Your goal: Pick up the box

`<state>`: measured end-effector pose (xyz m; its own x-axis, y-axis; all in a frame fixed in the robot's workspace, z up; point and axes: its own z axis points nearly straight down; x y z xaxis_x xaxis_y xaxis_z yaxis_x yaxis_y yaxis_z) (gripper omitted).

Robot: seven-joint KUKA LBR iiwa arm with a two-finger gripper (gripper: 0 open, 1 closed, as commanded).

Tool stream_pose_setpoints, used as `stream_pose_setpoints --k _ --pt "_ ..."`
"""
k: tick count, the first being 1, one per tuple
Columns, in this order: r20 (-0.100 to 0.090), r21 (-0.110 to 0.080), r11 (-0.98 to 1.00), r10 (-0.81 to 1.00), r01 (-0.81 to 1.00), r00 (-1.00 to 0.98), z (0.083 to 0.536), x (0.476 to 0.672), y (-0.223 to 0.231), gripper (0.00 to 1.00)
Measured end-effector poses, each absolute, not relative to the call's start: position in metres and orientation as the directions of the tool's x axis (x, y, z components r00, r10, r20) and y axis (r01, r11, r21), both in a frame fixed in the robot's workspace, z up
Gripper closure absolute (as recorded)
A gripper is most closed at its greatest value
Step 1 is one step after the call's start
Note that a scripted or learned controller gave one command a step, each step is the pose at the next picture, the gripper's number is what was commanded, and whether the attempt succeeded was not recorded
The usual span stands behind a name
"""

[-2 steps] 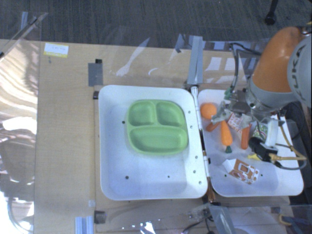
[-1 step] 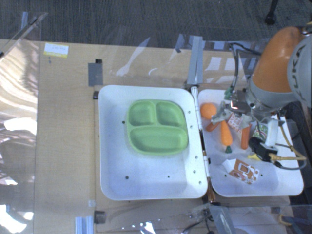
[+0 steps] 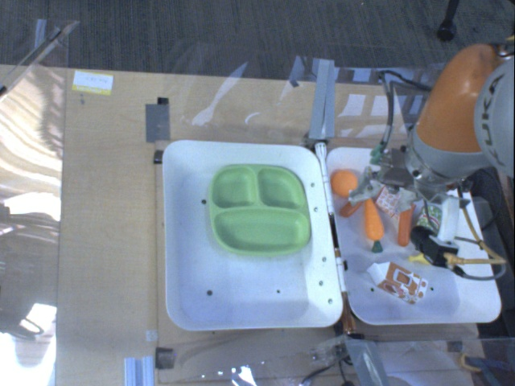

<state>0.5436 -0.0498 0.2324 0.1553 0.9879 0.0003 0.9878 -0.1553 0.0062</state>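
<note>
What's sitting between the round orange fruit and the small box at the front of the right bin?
In the camera view, an orange carrot lies between the round orange fruit and the small white-and-orange printed box; below the carrot is bare white bin floor.

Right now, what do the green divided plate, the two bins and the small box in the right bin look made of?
Green divided plate: looks like moulded plastic, matte, with soft rounded compartment edges and even colour.
Left bin and right bin: probably thin formed white plastic, with a slight sheen and rounded rims.
Small box: likely printed cardboard, flat-faced with orange-and-white graphics; too small to be sure.
</note>
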Motion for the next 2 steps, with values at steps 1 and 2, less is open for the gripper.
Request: stream_pose_setpoints --k 1,2 --pt "0.000 0.006 -0.155 0.988 0.988 0.155 0.2324 0.5436 -0.0498 0.00" --pt "0.000 0.006 -0.155 0.988 0.988 0.155 0.2324 0.5436 -0.0498 0.00"
